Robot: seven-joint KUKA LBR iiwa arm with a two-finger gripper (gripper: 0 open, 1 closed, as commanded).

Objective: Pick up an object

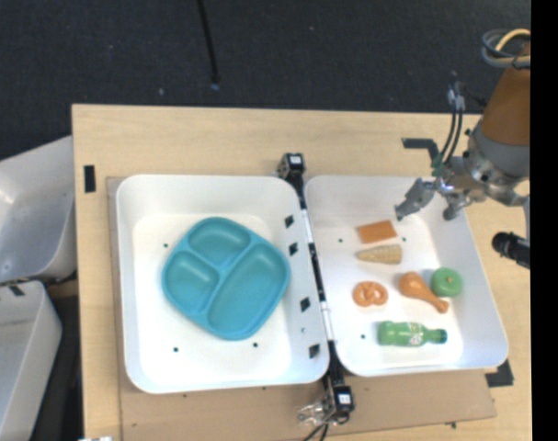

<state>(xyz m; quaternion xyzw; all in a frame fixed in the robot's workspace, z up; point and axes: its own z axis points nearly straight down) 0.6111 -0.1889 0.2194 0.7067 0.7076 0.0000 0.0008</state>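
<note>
The right bin (462, 338) holds several toy foods. An orange wedge (377, 232) lies above a beige bread-like piece (380, 255). Below them sit an orange pretzel (370, 293), an orange drumstick (421, 289) and a round green piece (447, 282). A green bottle (410, 334) lies on its side near the front. My gripper (430, 203) hangs over the bin's back right part, above and to the right of the orange wedge. It is open with nothing between its fingers.
A blue divided plate (225, 277) lies in the left bin (141, 338). A ridge with black clips (308, 265) separates the two bins. The grey arm with its orange band (506, 118) comes in from the right. White containers (21, 219) stand left of the bench.
</note>
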